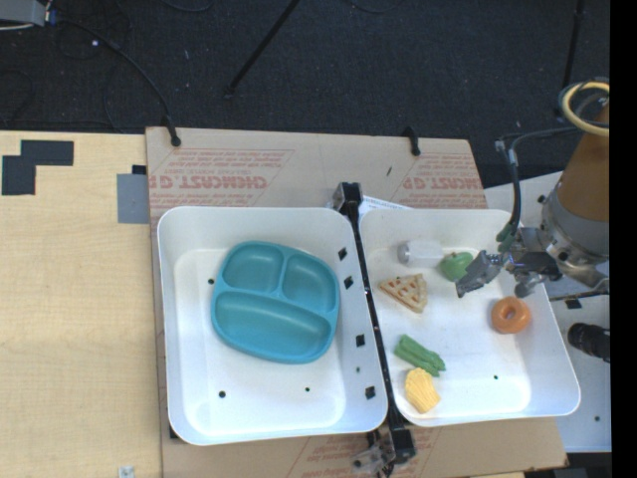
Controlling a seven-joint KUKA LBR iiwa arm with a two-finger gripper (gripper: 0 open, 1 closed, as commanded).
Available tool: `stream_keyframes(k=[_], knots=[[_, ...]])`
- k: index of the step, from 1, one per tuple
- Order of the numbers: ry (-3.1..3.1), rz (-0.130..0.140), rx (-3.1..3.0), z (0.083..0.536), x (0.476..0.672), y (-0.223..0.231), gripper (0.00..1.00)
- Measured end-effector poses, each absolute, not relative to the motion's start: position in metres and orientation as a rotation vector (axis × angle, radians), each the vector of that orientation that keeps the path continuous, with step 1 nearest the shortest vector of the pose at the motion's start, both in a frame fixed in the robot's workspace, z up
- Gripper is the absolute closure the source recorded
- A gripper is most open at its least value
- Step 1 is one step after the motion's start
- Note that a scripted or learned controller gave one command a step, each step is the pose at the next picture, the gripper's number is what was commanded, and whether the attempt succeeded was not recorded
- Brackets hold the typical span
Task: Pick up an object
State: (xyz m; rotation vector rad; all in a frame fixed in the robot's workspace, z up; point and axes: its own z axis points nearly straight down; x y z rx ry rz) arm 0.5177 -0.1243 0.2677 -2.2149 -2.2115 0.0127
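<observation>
Right now your pincer [495,267] sits low over the right bin [557,386], reaching in from that bin's right side, just past the orange band on the arm [587,182]. Its dark fingers [473,275] point toward the left, and you can see them spread apart with nothing caught between them. One fingertip lies just beside a small green toy [456,264], close enough that touching or not is hard to judge. Just right of the pincer and a little nearer to you lies an orange ring like a doughnut [511,315], free on the bin floor. Left of the green toy you have a pale, clear bottle-like piece [420,253] lying on its side, and below it a tan waffle wedge [405,292]. Toward the bin's near edge rest a green pea pod [419,354] and, just beside it, a yellow corn cob [421,391]. In the left bin [189,406] a teal divided plate [276,302] lies flat. Both bins stand on a cardboard sheet [249,172] on the bench [70,317].
</observation>
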Motion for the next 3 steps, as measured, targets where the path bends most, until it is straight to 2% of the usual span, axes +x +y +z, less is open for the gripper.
stream_keyframes(k=[1,2,3], knots=[[-2.219,0.003,-2.219,0.273,0.519,-0.124,0.00],[-2.216,0.007,-2.217,0.224,0.525,-0.130,0.00],[-2.215,0.007,-2.216,0.176,0.522,-0.121,0.00]])
